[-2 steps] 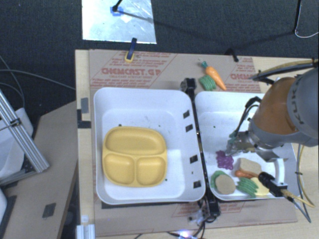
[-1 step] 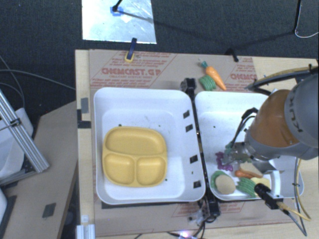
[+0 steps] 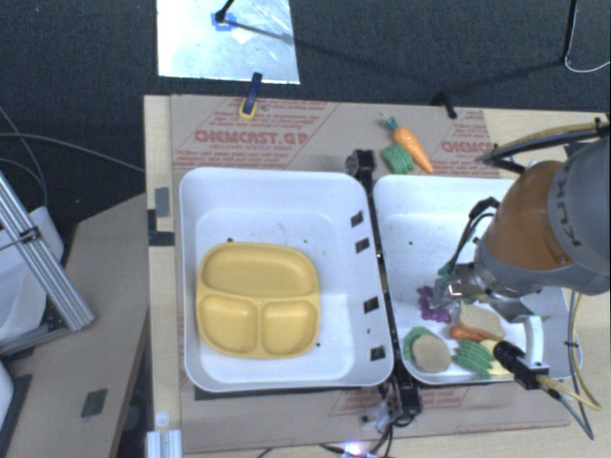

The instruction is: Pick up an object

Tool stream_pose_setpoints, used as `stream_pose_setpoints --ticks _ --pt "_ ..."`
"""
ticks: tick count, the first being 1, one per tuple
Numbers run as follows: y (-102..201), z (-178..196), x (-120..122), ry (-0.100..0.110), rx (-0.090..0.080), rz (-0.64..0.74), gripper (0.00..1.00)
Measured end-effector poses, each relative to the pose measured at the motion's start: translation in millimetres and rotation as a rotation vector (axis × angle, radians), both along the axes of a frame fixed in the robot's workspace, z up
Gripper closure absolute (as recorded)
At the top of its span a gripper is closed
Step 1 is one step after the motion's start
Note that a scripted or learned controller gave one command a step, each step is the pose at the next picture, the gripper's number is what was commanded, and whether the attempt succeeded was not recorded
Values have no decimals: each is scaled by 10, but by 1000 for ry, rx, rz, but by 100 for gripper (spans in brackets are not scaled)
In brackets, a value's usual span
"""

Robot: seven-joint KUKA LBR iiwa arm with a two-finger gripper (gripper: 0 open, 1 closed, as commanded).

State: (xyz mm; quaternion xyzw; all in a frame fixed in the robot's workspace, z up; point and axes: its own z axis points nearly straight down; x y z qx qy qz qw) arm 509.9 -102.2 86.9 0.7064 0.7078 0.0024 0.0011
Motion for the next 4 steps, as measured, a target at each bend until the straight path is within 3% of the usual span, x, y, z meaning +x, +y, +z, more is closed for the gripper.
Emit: stream_pose_setpoints --ticks 1,2,3,4 --pt "124 3 -203 -8 -6 -2 100" --pt "121 110 -189 -10 -5 -2 100" --pt "1089 1023 -94 -6 3 13 100" --pt "1769 2454 -216 -12 5 12 100"
